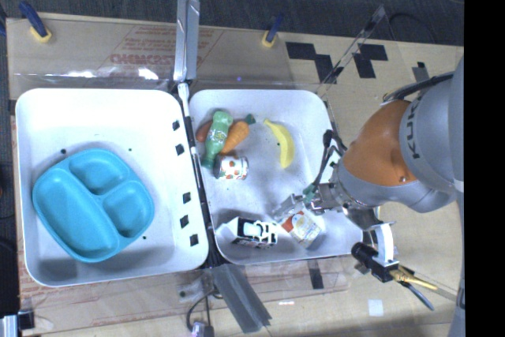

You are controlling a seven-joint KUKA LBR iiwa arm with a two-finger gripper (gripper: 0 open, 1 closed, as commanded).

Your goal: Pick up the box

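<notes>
Hand (304,205) hovering low in the right bin (316,102), right over the box (303,226).
Box is lying tilted near the front wall, looking light, stiff, glossy; best pinched across its narrow sides. Can't tell the hand's state.

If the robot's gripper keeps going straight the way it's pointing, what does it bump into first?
Probably the small red-and-white box lying right under the gripper in the right bin. Depth is hard to judge; it may already be touching.
</notes>
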